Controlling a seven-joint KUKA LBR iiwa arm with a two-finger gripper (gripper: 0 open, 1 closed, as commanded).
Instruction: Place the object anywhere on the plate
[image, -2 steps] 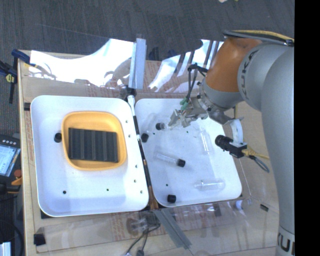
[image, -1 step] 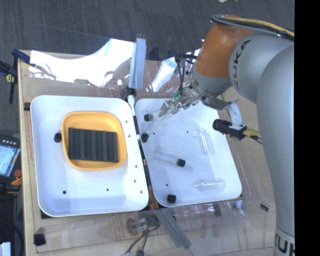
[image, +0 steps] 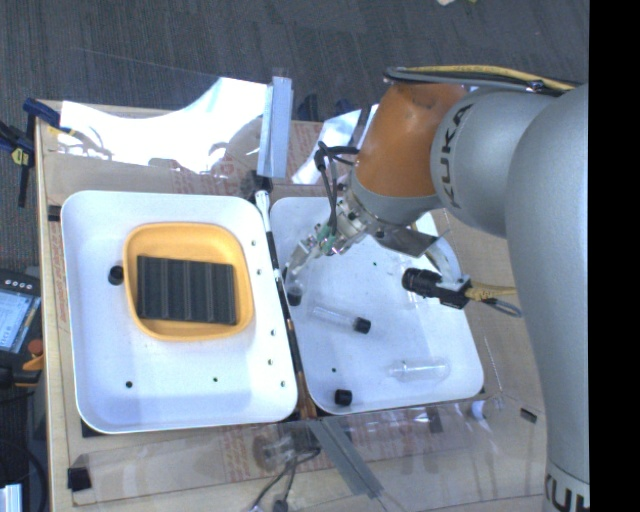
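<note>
bins (image: 90, 380): smooth white plastic, matt | plate (image: 150, 245): glossy yellow plastic, dark ribbed centre | tubes (image: 335, 318): clear plastic, black caps | arm (image: 520, 150): smooth grey shell, satin orange band | surface (image: 200, 455): bare wood, lower left

White letters "KUKA" on the grey arm (image: 500, 150) near the orange band, partial "KU" at its lower edge
</note>
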